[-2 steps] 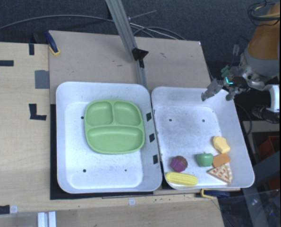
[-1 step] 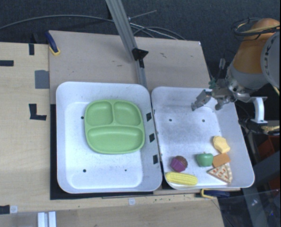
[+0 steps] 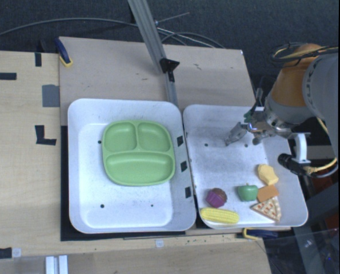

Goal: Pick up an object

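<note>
Wooden bench (image 3: 21, 153) holds 2 white bins. Toy food, like the corn (image 3: 219, 215), sits at 5 o'clock in the right bin (image 3: 215, 158). Gripper (image 3: 236, 136) hangs above at 12 o'clock, carrying nothing; its opening is unclear.

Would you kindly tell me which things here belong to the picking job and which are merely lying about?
Job:
gripper
purple toy
corn cob
green toy
yellow piece
orange piece
pizza slice
right bin

Lying about:
green divided plate
left bin
</note>
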`<state>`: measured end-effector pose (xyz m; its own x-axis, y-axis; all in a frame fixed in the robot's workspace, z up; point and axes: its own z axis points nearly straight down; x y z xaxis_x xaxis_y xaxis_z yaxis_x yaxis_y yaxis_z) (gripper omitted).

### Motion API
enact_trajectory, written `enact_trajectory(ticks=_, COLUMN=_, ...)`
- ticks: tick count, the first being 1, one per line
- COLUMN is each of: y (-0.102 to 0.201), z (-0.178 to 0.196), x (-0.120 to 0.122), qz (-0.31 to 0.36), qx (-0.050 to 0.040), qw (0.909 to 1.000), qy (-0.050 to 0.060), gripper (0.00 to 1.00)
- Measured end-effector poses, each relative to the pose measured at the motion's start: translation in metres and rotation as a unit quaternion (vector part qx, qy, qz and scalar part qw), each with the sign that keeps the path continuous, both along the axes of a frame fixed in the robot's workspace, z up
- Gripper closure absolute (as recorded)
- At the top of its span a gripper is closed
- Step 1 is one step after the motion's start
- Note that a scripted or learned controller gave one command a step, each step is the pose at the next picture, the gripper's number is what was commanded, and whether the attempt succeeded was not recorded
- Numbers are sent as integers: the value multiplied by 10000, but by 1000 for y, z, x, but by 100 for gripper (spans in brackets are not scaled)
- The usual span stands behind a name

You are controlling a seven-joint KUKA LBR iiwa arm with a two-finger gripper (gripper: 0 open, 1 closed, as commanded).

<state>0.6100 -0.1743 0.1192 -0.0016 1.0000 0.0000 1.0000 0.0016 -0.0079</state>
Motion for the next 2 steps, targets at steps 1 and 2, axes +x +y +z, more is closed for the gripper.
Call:
enact_trajectory(ticks=1, y=1, z=-32, x=0, qz=4, qx=-10, qw=10000, qy=-33, gripper=0)
enact_trajectory(ticks=2, y=1, z=-21, x=0, qz=11, qx=-4, qw=10000, qy=-32, gripper=100)
